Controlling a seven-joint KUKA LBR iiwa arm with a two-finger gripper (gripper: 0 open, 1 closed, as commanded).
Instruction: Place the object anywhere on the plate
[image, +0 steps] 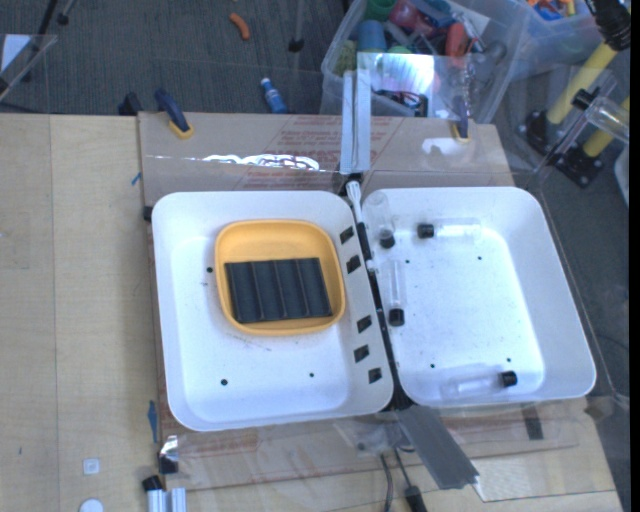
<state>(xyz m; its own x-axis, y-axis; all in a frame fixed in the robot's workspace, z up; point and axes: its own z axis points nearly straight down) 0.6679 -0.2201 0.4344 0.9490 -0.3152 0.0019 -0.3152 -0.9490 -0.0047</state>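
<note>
We see the dark ridged object (278, 289) lying flat on the yellow plate (232, 245) in the left bin (190, 380); task looks done. Gripper state: we cannot tell.

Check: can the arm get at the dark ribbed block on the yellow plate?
Probably yes. The dark ribbed block lies flat on the yellow plate in the left bin, with nothing on top of it. The plate's raised rim sits close to its edges, so a side pinch could be tight.
</note>
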